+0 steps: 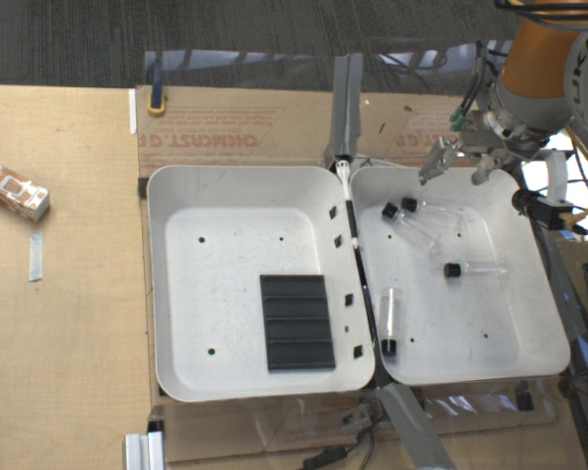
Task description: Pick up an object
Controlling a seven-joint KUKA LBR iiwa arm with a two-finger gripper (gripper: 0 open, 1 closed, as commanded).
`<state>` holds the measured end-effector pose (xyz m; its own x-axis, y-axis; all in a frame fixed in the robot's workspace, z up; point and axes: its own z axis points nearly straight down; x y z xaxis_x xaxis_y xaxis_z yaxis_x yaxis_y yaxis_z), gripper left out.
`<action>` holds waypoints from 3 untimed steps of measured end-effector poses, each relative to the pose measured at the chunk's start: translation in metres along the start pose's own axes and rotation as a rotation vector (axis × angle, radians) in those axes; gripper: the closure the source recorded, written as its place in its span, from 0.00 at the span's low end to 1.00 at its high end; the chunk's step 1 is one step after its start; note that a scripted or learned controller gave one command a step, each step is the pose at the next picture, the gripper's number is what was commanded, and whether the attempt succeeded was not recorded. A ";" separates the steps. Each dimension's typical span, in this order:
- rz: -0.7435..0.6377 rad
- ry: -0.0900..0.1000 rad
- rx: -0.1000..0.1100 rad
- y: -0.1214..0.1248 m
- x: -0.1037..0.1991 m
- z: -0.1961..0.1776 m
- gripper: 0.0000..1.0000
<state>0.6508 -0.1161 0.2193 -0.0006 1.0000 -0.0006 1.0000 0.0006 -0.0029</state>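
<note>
Lowest tube (387,319) against wall, awkward; with gripper (464,162) spread wide and empty, better centre over mid-bin tube (474,270).

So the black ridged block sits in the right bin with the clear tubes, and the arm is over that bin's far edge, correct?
Not quite. The camera view shows the black ridged block in the left bin, alone. The clear tubes lie in the right bin, with the arm over that bin's far edge.

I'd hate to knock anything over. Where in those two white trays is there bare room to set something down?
Left bin: bare all round the black ridged block, widest above it. Right bin: the lower right floor is free; clear tubes with black caps crowd its upper and left parts, under the gripper.
</note>
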 end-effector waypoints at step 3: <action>-0.163 0.001 -0.002 -0.126 -0.060 0.128 0.00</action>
<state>0.5242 -0.1766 0.0917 -0.1632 0.9866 0.0008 0.9866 0.1632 -0.0010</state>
